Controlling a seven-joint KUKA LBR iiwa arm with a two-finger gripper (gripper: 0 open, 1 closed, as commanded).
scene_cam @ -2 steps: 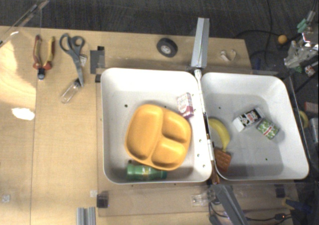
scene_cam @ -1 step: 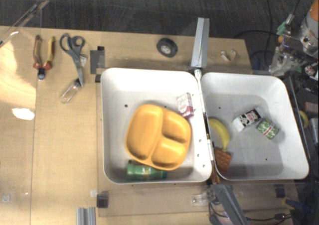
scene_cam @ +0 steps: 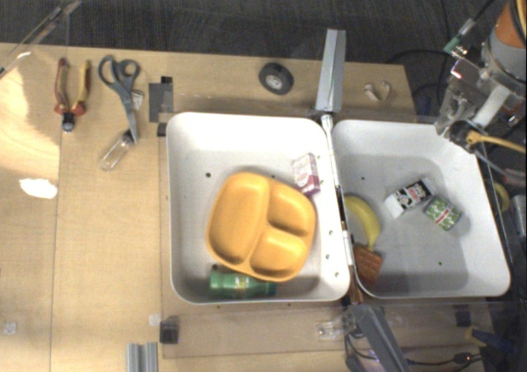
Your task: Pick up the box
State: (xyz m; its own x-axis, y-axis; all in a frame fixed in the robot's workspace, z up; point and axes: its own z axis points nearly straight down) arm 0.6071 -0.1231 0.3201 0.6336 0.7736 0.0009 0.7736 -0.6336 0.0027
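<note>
A small pink and white box [scene_cam: 305, 171] lies in the left bin [scene_cam: 185, 197], against its right wall and beside the yellow plate. In the right bin [scene_cam: 482, 263] lie two more small cartons: a black and white one [scene_cam: 409, 197] and a green and white one [scene_cam: 441, 214], close together near the middle. My gripper [scene_cam: 455, 115] hangs at the right bin's far right corner, above the rim. It is well away from all three cartons, and nothing is seen in it.
A yellow divided plate [scene_cam: 262, 225] takes up the middle of the left bin, with a green bottle [scene_cam: 240, 283] along the near wall. A banana [scene_cam: 364, 220] and a brown item [scene_cam: 368, 265] lie at the right bin's left side. Scissors [scene_cam: 123, 86], pliers [scene_cam: 69, 90] and a tape roll [scene_cam: 276, 77] rest on the bench.
</note>
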